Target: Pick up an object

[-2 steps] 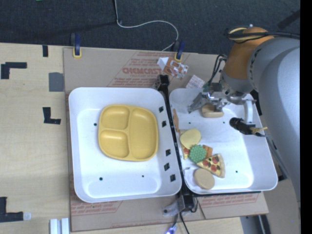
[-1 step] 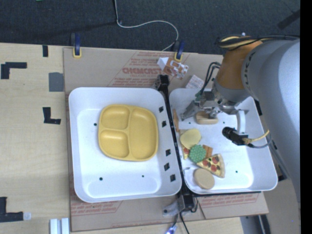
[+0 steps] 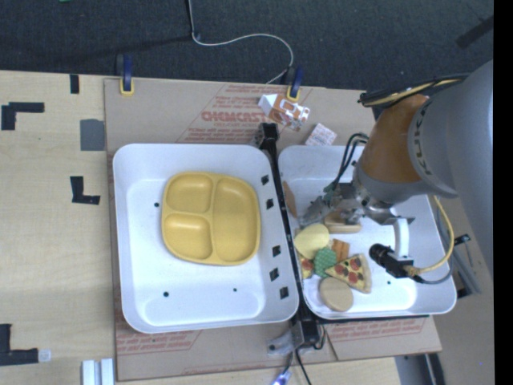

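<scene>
**Inspector:** Worktop (image 3: pixel 48 215) first. It carries two white bins side by side on a cardboard sheet (image 3: pixel 200 111). What stands in each?

**Assistant:** Left bin (image 3: pixel 136 295) holds one thing, a yellow divided plate (image 3: pixel 212 217), lying flat near its middle. Right bin (image 3: pixel 429 295) holds the small items, bunched at its left and near side: a pale yellow lump (image 3: pixel 311 237), a green piece (image 3: pixel 325 261) just below it, a pizza slice toy (image 3: pixel 352 272) touching the green piece, and a tan disc (image 3: pixel 337 295) nearest the front rim.

**Inspector:** And the arm?

**Assistant:** Arm (image 3: pixel 417 143) reaches in from the right and sits low over the right bin. Its hand (image 3: pixel 343 213) is just above the pale lump, near the divider between the bins.

**Inspector:** State of the hand?

**Assistant:** I cannot tell. The wrist body covers it from this angle, and nothing is seen to be held.

**Inspector:** Step in hand, in your judgement?

**Assistant:** Descent or approach to a grasp, I judge. No item has left the bin floor, so the pick is not yet made.

**Inspector:** What does the next move call for?

**Assistant:** Settling on one item, likely the pale lump as the closest, closing on it squarely, then lifting straight up. The items touch one another, so a neighbour may be nudged or dragged along, and the divider leaves little room on that side.
</scene>
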You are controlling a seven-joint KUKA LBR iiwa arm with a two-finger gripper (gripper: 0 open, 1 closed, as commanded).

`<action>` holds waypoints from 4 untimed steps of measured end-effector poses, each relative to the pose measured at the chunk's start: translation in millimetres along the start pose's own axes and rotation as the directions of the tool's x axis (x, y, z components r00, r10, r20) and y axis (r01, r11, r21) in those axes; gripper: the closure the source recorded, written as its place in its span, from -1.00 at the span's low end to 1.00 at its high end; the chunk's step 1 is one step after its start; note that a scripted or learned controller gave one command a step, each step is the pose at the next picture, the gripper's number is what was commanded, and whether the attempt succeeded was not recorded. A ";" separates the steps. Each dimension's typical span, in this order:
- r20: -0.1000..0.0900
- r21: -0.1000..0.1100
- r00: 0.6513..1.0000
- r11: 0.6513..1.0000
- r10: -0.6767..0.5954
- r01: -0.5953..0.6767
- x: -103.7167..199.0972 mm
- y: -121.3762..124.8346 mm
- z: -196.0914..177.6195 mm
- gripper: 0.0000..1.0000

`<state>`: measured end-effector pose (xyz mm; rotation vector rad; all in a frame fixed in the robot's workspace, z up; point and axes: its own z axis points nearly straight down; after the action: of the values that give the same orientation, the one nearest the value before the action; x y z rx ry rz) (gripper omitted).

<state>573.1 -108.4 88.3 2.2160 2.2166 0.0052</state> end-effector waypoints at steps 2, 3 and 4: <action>-0.003 0.002 1.000 1.000 -0.001 0.001 -23.2 -30.0 1.0 -1.00; -0.002 0.000 1.000 1.000 -0.001 0.001 -57.9 -23.4 0.7 -1.00; 0.001 0.003 1.000 1.000 0.001 -0.001 -109.0 -6.6 -57.1 -1.00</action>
<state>566.2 -217.2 145.7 2.2185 2.2158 0.0013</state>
